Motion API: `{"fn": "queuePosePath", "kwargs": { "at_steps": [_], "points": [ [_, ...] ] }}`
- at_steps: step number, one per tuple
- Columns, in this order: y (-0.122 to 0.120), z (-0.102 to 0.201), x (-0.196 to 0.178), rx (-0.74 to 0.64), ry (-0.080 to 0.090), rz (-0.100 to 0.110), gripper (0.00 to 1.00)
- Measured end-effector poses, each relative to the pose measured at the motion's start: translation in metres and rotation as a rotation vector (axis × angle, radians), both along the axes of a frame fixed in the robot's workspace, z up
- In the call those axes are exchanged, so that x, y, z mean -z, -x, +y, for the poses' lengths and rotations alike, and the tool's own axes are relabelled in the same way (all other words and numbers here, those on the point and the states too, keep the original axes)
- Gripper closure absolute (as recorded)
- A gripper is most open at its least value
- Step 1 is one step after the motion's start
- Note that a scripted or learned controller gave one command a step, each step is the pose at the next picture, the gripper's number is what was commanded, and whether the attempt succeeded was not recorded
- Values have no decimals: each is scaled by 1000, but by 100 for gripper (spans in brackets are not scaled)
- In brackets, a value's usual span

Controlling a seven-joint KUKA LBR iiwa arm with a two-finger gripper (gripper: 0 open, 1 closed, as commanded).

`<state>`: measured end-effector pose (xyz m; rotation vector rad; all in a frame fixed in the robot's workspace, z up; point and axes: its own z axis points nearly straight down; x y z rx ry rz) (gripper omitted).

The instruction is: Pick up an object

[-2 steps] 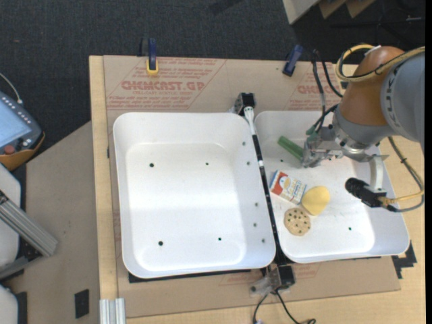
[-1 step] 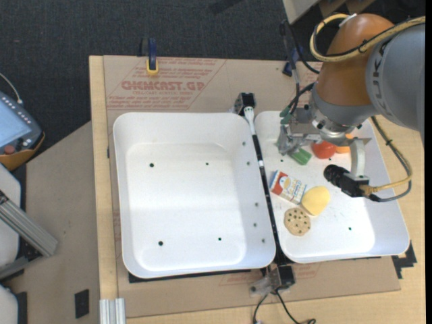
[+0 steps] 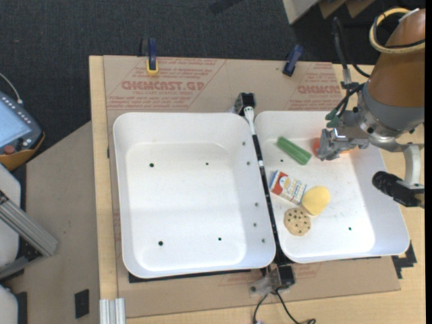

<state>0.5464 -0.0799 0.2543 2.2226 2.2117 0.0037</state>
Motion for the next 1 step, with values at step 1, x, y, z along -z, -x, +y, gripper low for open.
{"fn": "queuePosePath", "kwargs": {
  "at_steps": [1],
  "points": [
    [-13,42,-123,-12,-2,-12,100]
  ]
}}
